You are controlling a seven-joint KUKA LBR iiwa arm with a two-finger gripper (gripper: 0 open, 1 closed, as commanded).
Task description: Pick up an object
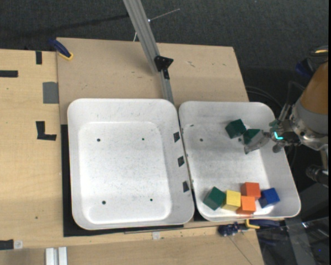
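Reaching in from the right, the arm (314,101) has its jaws (257,139) low over the upper right part of the right bin (265,110). Grey fingers (256,143) sit right beside a small dark green block (251,133); whether they pinch it or are just touching it, I cannot tell (too blurred and small here, so spread vs pressed together is also a no-call). A teal light glows on the wrist just behind the fingers.

Second dark green block (235,127) lies just left of the first, touching or nearly so, flat on the bin floor.

Rest of the objects are clustered in the right bin's lower corner:
- green cube (214,197) at the left end
- yellow cube (233,198) touching it on the right
- orange cube (251,189) above and right of yellow
- second orange cube (247,203) just below that one
- blue cube (269,196) at the right end, against the bin's wall

Cluster is well apart from the fingers.

Left bin (77,112) sits side by side with the right one, rims touching down the middle. Both rest on the table (204,76). A grey metal rail (142,24) runs diagonally from the top edge down to the gap between the bins. Black tape marks (43,130) on the table's left part.
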